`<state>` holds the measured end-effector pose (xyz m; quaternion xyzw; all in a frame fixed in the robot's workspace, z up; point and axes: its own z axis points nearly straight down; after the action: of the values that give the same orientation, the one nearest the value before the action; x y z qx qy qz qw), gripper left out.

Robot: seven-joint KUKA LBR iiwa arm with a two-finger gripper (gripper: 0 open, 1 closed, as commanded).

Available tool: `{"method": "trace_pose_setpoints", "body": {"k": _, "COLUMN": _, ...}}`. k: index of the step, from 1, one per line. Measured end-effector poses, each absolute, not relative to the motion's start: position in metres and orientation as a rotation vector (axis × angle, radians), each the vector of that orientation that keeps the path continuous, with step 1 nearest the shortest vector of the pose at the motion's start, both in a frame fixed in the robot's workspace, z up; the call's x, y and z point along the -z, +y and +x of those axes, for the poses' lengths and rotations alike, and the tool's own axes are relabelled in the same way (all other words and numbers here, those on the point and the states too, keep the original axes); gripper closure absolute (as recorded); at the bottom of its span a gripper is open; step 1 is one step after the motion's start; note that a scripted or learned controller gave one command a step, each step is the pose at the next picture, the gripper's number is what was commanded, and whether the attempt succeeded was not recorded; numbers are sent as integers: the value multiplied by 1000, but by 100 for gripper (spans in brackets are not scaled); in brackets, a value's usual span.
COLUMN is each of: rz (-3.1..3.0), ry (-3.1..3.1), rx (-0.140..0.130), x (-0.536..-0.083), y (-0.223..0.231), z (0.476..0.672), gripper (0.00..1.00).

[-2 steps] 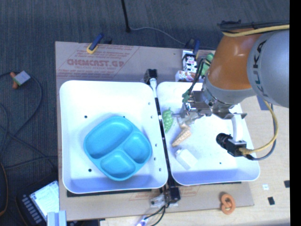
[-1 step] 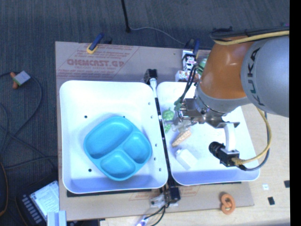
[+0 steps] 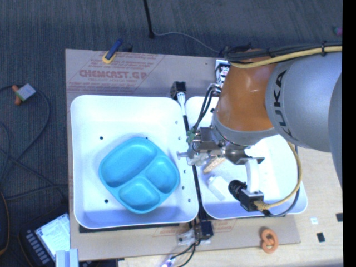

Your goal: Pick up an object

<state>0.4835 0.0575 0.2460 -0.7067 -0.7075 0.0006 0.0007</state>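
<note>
My gripper (image 3: 199,156) hangs low over the left side of the right bin (image 3: 289,204), close to the wall between the two bins. The grey arm with its orange band (image 3: 247,96) covers most of that bin. A tan, wooden-looking piece (image 3: 214,164) lies just right of the gripper's tip, touching or nearly touching it. A white block (image 3: 217,186) rests on the bin floor a little below it. In the left bin (image 3: 89,113) lies a blue divided plate (image 3: 139,174), tilted, apart from the gripper.
A black plug on a yellow cable (image 3: 245,195) hangs from the arm near the right bin's front wall. An orange ring (image 3: 269,240) lies on the board in front of that bin. A blue and yellow marker (image 3: 112,50) lies at the board's back left.
</note>
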Motion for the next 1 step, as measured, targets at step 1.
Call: {"method": "trace_pose_setpoints", "body": {"k": 1, "rz": -2218, "ry": -2223, "rx": -2, "x": -249, "y": 92, "z": 483, "gripper": 100}}
